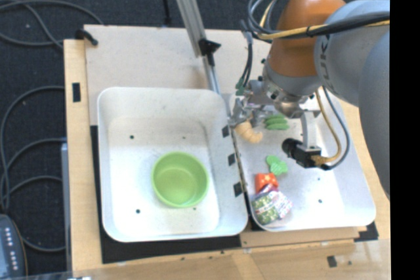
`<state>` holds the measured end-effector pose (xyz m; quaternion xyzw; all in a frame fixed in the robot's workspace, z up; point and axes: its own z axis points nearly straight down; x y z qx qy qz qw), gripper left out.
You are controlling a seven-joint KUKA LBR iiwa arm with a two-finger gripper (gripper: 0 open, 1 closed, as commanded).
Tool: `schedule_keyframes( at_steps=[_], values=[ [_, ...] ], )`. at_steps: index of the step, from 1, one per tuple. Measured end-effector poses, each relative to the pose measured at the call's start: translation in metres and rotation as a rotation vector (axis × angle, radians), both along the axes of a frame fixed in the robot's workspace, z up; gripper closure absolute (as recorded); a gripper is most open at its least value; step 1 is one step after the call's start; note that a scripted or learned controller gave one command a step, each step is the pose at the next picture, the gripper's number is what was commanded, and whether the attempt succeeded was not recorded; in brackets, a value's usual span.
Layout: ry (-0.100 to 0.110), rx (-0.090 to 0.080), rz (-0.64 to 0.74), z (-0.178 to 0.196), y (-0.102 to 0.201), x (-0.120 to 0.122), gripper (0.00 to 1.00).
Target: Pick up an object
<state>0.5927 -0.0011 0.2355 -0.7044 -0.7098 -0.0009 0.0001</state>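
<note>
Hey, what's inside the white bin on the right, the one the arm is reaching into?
The right bin holds a tan lumpy piece, green pieces, an orange-red item and a green-patterned packet. The arm covers the bin's far end.

Even overhead light, soft shadows — slightly grainy, mild blur throughout.

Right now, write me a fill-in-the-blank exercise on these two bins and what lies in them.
1. The green bowl sits in the ____ bin as the camera sees it.
2. The claw hangs over a ____ coloured object near the right bin's upper left corner.
3. The crumpled packet lies just below a ____ object.

Missing words: left; tan; red
</note>
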Motion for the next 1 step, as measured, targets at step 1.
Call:
schedule_keyframes(
  at_steps=[1],
  values=[
    [0.002,0.0,0.001,-0.0065,0.059,-0.0072,1.0]
  ],
)
